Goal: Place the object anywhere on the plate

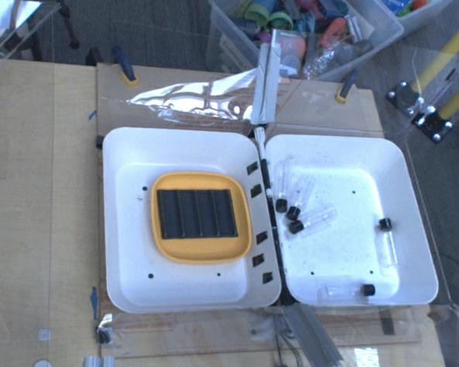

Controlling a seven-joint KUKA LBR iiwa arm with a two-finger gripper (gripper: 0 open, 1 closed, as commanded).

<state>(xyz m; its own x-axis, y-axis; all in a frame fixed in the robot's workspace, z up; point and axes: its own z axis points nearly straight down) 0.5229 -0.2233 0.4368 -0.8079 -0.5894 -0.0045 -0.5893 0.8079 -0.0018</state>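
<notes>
In the left bin (130,165), a yellow plate (200,251) with a dark ribbed centre lay flat near the middle, well clear of the walls, which likely left room for a drop from above on any side. In the right bin (401,174), several clear plastic tubes with black caps lay scattered: a loose cluster (294,198) near the divider between the bins, one tube (386,241) by the right wall, and another (347,290) along the near edge. Each rested on its side, so they could roll when touched. Any of these could have been the object meant for the plate; none yet lay on it, so the task seemed not started. The state of the end effector could not be told from this view. The cluster's tubes touched or crossed one another, which would make a clean grasp harder there; the lone tube by the right wall looked the easier pick. Beyond the bench (34,206), a clear box of coloured toys (301,20) stood.
</notes>
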